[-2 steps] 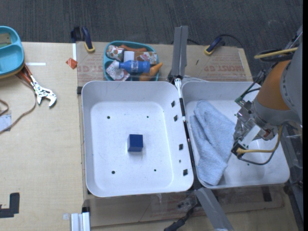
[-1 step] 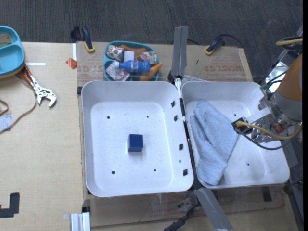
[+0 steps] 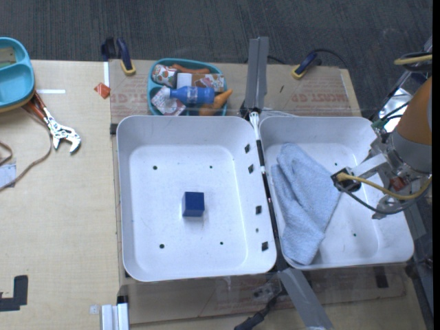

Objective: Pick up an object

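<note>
Bins point(image 3: 128, 205) in front of me were smooth, faintly glossy white plastic, towel point(image 3: 302, 198) was soft nubby cloth, blue block point(image 3: 194, 204) looked matt, bench point(image 3: 55, 239) dull pale wood, wrench point(image 3: 63, 136) shiny metal.

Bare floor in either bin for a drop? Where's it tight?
Left bin: bare floor all round the blue cube, most toward the far wall. Right bin: the towel covers its left half; the patch between towel and right wall is bare but crowded by the arm overhead.
</note>
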Robot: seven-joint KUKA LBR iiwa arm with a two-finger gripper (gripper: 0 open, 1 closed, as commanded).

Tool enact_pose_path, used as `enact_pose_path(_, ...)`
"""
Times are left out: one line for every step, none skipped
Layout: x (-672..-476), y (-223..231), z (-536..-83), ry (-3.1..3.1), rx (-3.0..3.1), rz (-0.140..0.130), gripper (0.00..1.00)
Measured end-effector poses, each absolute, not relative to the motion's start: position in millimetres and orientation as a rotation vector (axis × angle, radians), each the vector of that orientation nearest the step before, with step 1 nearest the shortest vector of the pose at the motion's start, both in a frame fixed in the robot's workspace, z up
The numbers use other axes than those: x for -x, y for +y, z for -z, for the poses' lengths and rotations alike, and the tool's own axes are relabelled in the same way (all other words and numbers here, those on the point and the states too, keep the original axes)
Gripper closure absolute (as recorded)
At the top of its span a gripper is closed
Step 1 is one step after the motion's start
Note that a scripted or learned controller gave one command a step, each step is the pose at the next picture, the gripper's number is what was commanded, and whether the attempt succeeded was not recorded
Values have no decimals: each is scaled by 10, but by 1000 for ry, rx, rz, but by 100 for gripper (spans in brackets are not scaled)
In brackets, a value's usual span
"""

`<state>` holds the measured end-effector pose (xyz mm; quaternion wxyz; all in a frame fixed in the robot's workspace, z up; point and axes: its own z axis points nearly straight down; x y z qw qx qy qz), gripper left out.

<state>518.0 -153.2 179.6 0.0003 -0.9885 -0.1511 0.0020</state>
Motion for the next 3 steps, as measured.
enact_pose_path(-5391, -1843, -1911, -554, 3092, -8, 0)
enact_pose_path(-5633, -2221, -2147, -374, 3119, -6, 0)
enact_pose_path(-5472, -2214, -2123, -324, 3124, -8, 0)
